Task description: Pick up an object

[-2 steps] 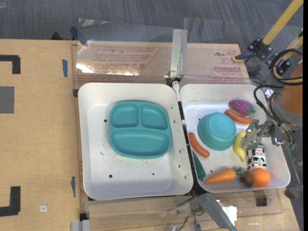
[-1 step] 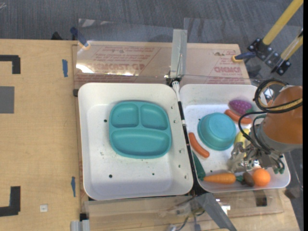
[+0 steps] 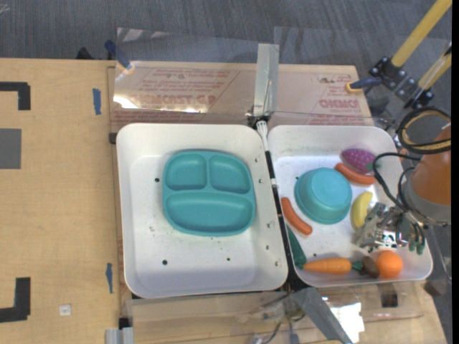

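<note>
Down at the near right corner of the right bin (image 3: pixel 419 138), the pincer (image 3: pixel 386 229) hangs low over the toys, its metal parts a tangle of wires and glints; from where I stand I cannot tell how it is set or whether anything is caught in it. Just below it sits an orange ball (image 3: pixel 389 264), with a small dark brown piece (image 3: pixel 370 266) touching its left side and a toy carrot (image 3: pixel 328 266) lying flat further left along the bin's near wall. A yellow banana-like piece (image 3: pixel 361 209) stands just left of the pincer, beside an upturned teal bowl (image 3: pixel 324 195). Behind the bowl lie a purple bunch of grapes (image 3: pixel 358 157) and an orange-red sausage shape (image 3: pixel 354 173); another orange-red stick (image 3: pixel 296 216) lies at a slant near the divider. The left bin (image 3: pixel 136 213) carries a teal divided plate (image 3: pixel 209 193). Both bins rest on the tabletop (image 3: pixel 50 206), brown board.
</note>
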You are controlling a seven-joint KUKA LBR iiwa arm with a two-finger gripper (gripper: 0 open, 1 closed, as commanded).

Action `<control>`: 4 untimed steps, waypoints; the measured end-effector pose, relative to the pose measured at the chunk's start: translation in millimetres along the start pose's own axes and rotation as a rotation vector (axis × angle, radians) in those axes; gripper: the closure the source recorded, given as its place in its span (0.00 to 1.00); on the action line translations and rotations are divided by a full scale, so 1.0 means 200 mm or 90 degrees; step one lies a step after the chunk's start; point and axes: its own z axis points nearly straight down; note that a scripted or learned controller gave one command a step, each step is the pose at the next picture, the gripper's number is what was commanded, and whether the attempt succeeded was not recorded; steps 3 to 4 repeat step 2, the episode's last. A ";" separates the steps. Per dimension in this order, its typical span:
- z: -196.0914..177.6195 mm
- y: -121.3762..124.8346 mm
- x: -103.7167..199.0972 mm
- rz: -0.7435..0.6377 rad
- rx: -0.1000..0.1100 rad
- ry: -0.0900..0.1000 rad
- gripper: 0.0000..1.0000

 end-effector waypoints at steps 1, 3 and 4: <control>0.00 0.18 -0.31 0.097 0.001 -0.001 1.00; 0.01 0.08 -0.38 0.284 0.001 0.000 1.00; 0.01 0.08 -0.38 0.284 0.001 0.000 1.00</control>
